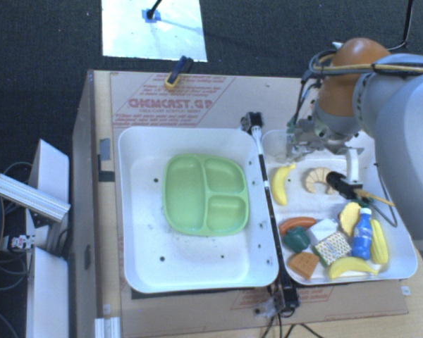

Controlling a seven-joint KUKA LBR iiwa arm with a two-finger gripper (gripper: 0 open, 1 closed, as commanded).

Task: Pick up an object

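- Bananas: three, in the right bin [407, 258] — one [281, 184] beside the croissant [316, 179], one [352, 267] at the front, one [378, 243] by the blue bottle [362, 233].
- Green divided plate [206, 194]: one, in the left bin [137, 210].
- "CHEMCAST GP" is printed in red on the desk [170, 103] sheet.
- End effector [304, 143] hovers behind the croissant; I cannot tell its state.

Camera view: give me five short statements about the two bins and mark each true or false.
1. The green divided plate lies in the left bin. True.
2. The blue bottle sits on the green divided plate. False: it lies in the right bin, among the toy food.
3. A croissant lies in the right bin. True.
4. Every banana is in the left bin. False: the banana lies in the right bin.
5. The arm reaches over the right bin. True.
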